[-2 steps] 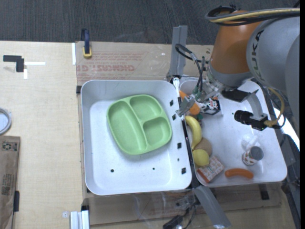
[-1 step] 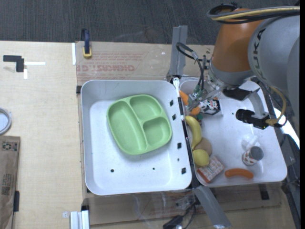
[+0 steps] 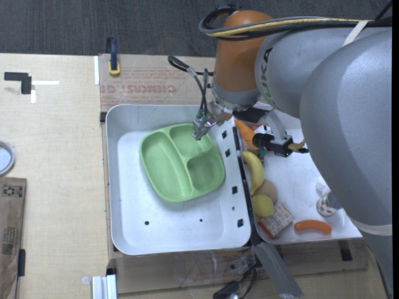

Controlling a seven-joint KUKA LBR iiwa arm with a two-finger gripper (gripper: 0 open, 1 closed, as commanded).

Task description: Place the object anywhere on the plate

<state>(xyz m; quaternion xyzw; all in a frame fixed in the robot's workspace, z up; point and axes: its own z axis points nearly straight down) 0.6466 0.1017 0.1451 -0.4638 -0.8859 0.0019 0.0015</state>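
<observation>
Placement not confirmed: green divided plate (image 3: 182, 164) bears nothing.
We find the gripper (image 3: 201, 129) over the plate's far rim, grip state indeterminate; candidate objects, including the banana (image 3: 253, 169), remain in the right bin (image 3: 315, 230).

Along the wooden bench's left edge (image 3: 56, 185) lies a shiny metal ring (image 3: 5, 159), and just below it a brown cardboard packet (image 3: 11, 226) with a printed mark. Near the bench's far left corner sits a small black L-shaped bracket (image 3: 19, 80) beside strips of white tape (image 3: 43, 85). A yellow-and-blue clamp (image 3: 113, 58) grips the far edge of a flat cardboard sheet with red lettering (image 3: 149, 86), which lies against the far wall of the left white bin (image 3: 162, 242). Small black dots (image 3: 201, 219) mark that bin's floor near its front edge.
</observation>
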